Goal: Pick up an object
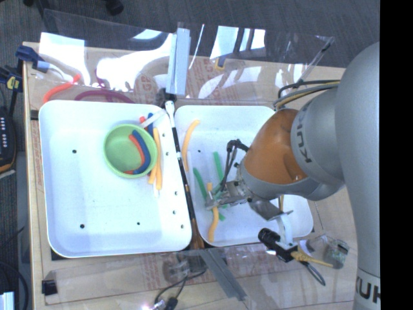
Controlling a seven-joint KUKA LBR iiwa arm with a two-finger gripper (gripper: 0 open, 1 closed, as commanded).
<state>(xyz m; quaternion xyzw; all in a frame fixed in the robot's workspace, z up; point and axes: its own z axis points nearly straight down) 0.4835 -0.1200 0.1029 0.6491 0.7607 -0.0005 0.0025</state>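
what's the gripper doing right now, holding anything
Gripper: down in the right bin among the green sticks; whether it grips one cannot be told.

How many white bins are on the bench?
2. The left bin holds a green bowl; the right bin holds green sticks, with the pincer above them.

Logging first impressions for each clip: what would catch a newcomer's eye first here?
The big grey arm with its orange band looms over the right bin, its gripper down among green and orange sticks. In the left bin, a green bowl holding red and blue pieces stands out near the divide.
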